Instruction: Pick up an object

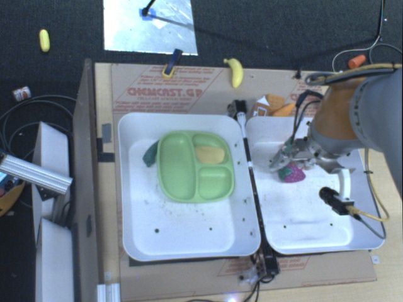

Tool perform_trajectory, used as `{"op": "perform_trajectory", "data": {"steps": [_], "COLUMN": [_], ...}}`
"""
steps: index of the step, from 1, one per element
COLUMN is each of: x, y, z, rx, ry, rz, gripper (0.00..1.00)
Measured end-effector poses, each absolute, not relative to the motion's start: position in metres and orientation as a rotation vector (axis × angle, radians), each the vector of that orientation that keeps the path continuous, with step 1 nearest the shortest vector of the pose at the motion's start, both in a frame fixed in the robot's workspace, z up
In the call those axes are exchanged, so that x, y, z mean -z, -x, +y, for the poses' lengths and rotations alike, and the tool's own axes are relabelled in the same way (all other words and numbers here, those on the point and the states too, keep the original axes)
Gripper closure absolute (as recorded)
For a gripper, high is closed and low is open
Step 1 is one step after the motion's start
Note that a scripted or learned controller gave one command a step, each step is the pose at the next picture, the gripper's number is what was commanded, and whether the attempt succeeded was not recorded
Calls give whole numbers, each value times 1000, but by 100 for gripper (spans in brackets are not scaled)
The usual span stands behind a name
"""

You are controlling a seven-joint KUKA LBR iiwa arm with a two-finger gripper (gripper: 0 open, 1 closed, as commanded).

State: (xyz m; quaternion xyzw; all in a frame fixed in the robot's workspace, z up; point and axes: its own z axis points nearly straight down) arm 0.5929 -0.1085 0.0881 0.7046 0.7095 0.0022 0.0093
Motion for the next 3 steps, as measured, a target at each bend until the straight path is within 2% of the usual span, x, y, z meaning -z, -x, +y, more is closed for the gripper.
{"op": "perform_trajectory", "data": {"steps": [1, 2, 3], "x": [-103, -94, -93], "y": [-596, -658, -657], "z": [-112, -154, -157], "rx": [-13, -15, -12], "ry": [-2201, -2210, -2204], "rz": [2206, 2223, 2212], "gripper": [100, 100, 0]}}
